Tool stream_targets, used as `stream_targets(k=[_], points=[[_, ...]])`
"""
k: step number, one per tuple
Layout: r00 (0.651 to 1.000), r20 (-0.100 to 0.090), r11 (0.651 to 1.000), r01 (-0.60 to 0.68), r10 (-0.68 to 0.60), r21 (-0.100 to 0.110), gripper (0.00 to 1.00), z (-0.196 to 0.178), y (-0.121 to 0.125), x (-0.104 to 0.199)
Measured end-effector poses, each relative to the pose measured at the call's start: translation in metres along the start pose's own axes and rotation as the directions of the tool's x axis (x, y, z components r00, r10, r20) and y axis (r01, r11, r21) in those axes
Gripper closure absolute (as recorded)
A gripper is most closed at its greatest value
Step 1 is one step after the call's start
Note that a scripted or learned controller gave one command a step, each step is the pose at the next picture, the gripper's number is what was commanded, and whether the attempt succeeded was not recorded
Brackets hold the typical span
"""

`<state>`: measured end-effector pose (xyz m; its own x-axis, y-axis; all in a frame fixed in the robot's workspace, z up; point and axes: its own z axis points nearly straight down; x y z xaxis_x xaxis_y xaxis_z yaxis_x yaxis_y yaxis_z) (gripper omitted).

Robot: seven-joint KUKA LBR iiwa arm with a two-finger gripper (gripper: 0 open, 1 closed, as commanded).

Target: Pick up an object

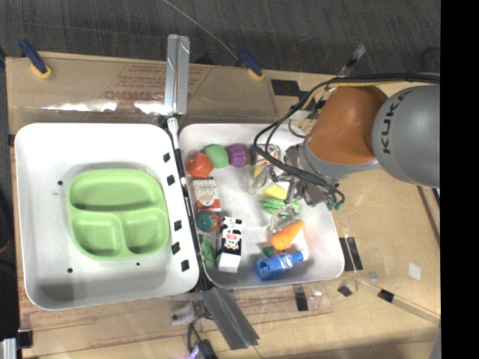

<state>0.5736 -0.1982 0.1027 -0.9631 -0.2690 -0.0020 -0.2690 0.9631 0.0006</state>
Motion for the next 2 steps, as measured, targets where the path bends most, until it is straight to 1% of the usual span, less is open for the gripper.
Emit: stream_targets(k=[1, 2], points=[[0.999, 0.003, 0.999, -0.047, 0.047, 0.003, 0.0, 0.0093, -0.0126, -0.0062], [0.998, 0.005, 0.998, -0.056, 0.056, 0.003, 0.0, 0.009, -0.0133, -0.0076]])
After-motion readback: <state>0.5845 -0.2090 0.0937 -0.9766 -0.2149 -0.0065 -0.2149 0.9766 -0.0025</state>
